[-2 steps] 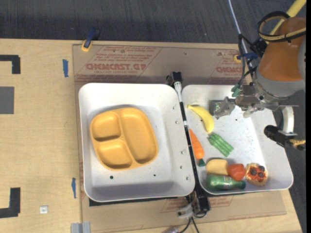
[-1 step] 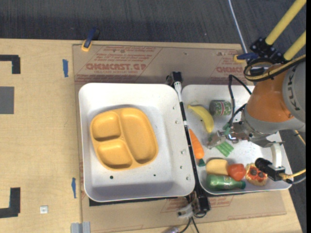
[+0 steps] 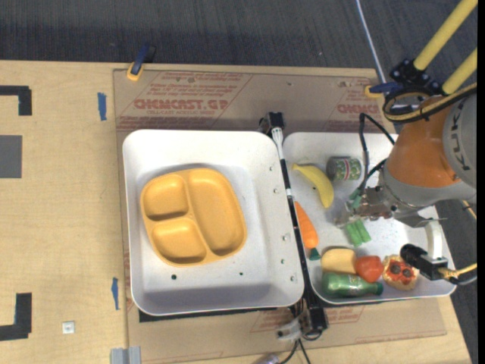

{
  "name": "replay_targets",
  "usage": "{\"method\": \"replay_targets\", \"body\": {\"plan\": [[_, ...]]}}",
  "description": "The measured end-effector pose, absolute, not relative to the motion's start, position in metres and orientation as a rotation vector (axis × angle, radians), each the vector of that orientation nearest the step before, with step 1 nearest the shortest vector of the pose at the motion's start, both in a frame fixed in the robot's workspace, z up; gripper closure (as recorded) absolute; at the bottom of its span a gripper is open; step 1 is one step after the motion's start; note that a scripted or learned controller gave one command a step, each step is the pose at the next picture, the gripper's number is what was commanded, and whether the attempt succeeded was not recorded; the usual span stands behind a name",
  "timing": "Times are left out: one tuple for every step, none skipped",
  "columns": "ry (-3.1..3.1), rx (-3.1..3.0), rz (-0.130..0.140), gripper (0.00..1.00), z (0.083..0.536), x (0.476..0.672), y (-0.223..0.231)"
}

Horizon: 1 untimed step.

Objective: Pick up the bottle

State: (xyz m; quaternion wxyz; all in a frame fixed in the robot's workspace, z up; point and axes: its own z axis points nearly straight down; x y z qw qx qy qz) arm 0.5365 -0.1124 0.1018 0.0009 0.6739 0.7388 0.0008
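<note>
The bottle [image 3: 345, 284] is dark green and lies on its side along the front wall of the right bin [image 3: 447, 237]. My gripper [image 3: 364, 206] hangs over the middle of that bin, below the orange band of the arm [image 3: 421, 158]. It sits well behind the bottle and apart from it. A small light-green piece [image 3: 358, 232] lies just in front of the gripper; whether the gripper touches it is unclear.
A banana [image 3: 316, 181], a green can [image 3: 344, 167] and a carrot [image 3: 306, 227] lie left of the gripper. A yellow lump [image 3: 338, 260], a red tomato [image 3: 369, 268] and an orange toy [image 3: 400, 273] crowd the bottle. The left bin [image 3: 151, 287] holds a yellow divided plate [image 3: 192, 215].
</note>
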Motion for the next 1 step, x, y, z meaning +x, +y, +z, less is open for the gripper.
{"method": "replay_targets", "body": {"plan": [[2.246, 2.189, 0.006, 1.00, 0.0870, 0.4812, -0.1280]]}}
